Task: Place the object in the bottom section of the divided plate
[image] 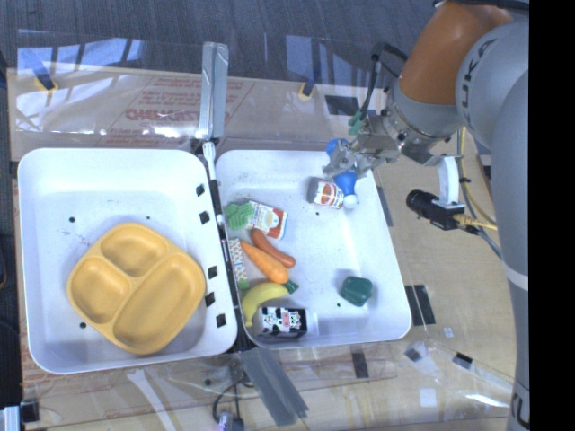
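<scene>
A yellow divided plate [135, 285] lies in the left bin [54, 178], with two small sections on its far side and one large section on its near right. My gripper [346, 164] hangs over the far right corner of the right bin [386, 259]. Just below it lies a small white and red container [327, 193] on its side, with a blue piece [347, 185] against it. Whether the gripper touches either one cannot be made out.
In the right bin lie a green and white packet [254, 215], two carrots [269, 254], a banana [259, 296], a black and white carton [283, 321] and a dark green object [357, 289]. A metal divider [214, 88] separates the bins.
</scene>
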You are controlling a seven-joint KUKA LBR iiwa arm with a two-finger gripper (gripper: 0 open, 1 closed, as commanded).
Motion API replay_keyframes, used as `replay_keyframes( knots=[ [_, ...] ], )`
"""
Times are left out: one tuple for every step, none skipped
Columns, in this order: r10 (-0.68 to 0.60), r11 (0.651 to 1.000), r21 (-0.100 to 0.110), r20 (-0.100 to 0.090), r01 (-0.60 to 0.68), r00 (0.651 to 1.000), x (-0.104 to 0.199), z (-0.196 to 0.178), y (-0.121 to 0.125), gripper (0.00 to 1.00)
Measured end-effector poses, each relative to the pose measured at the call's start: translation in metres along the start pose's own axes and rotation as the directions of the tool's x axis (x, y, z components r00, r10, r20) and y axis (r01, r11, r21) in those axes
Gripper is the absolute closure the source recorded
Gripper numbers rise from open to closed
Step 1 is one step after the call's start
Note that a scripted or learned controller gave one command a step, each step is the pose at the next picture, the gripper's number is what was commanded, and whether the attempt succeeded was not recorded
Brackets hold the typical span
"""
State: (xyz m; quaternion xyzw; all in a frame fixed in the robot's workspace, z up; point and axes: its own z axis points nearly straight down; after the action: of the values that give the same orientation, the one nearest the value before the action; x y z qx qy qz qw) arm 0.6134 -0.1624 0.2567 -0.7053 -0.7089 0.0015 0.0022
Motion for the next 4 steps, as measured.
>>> replay_keyframes(
  knots=[
    [0.106,0.994,0.0,0.001,-0.106,0.994,0.085,0.028,-0.078,1.0],
    [-0.061,0.998,0.0,0.001,0.061,0.998,0.163,0.06,-0.107,1.0],
    [-0.017,1.0,-0.002,0.002,0.017,1.0,0.241,0.039,-0.136,1.0],
    [-0.015,1.0,-0.002,0.002,0.015,1.0,0.241,0.039,-0.136,0.0]
  ],
)
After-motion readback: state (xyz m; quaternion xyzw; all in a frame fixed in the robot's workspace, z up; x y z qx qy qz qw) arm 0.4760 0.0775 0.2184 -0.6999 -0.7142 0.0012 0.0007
